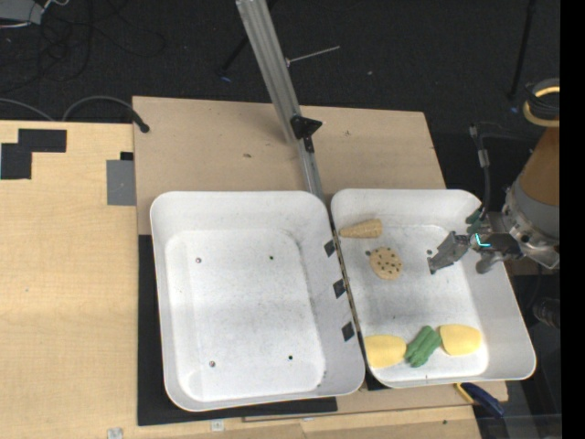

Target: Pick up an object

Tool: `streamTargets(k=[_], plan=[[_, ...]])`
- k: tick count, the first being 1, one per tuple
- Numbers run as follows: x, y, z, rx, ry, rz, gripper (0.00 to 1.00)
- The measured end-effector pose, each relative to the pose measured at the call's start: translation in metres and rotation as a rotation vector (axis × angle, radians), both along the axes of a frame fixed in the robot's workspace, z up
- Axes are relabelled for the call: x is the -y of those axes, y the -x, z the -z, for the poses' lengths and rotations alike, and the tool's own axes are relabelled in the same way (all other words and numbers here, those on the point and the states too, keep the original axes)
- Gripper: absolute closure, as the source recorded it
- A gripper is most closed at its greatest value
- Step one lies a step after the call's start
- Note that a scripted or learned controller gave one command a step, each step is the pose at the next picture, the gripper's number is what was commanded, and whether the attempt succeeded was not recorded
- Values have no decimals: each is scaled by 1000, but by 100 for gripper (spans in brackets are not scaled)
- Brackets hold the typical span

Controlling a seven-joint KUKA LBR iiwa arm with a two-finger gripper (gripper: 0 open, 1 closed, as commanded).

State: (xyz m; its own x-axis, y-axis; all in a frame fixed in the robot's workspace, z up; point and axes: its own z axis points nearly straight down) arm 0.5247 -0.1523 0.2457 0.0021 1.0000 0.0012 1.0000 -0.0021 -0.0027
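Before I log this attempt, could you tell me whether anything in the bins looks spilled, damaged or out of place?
Nothing stands out. The cone, cookie, two yellow pieces and green piece lie inside the right bin, undamaged.

Two bins sit side by side on the counter (274, 144), touching along their inner walls. The left bin (174, 245) lies nearer the counter's left edge, the right bin (498, 337) by its right edge. In the right bin, a cone (361, 230) lies near the far inner corner, with a cookie (386, 263) just in front of it. Along the near wall lie three pieces in a row: a lemon (385, 349), a pepper (421, 345) touching it, and a second lemon (461, 339). The hand (448, 254) hangs over the bin's right half.
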Motion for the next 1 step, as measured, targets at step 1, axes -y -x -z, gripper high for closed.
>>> streamTargets(k=[1], plan=[[-3,-5,62,-6,-1,-1,0]])
